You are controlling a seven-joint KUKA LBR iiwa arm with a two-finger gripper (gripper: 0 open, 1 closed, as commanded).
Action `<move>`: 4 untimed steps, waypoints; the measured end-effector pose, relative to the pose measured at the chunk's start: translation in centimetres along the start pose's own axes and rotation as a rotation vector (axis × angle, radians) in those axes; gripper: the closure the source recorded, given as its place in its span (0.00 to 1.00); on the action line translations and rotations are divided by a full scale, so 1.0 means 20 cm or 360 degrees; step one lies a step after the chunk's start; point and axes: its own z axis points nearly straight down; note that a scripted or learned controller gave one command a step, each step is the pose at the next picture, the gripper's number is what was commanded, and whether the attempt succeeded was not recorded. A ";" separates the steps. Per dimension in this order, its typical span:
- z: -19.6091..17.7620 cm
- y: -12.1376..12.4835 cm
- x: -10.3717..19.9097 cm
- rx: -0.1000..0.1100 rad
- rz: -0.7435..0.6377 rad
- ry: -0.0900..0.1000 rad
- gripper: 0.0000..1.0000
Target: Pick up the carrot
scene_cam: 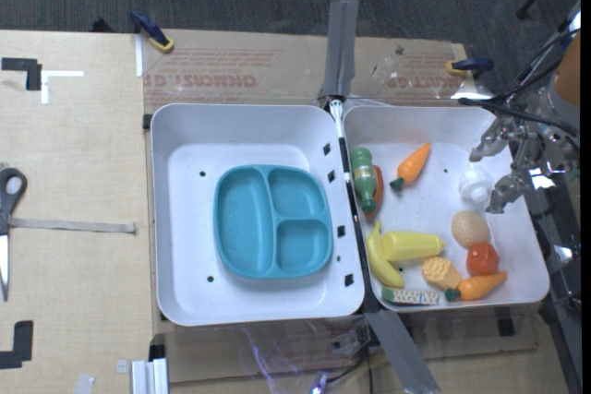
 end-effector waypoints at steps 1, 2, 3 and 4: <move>0.55 0.22 -0.17 0.0000 0.0082 -0.0002 0.00; 0.55 0.36 -0.36 0.0001 0.0642 -0.0005 0.00; 0.55 0.54 -0.23 0.0001 0.0810 0.0000 0.00; 0.55 0.53 -0.34 0.0002 0.1304 -0.0002 0.00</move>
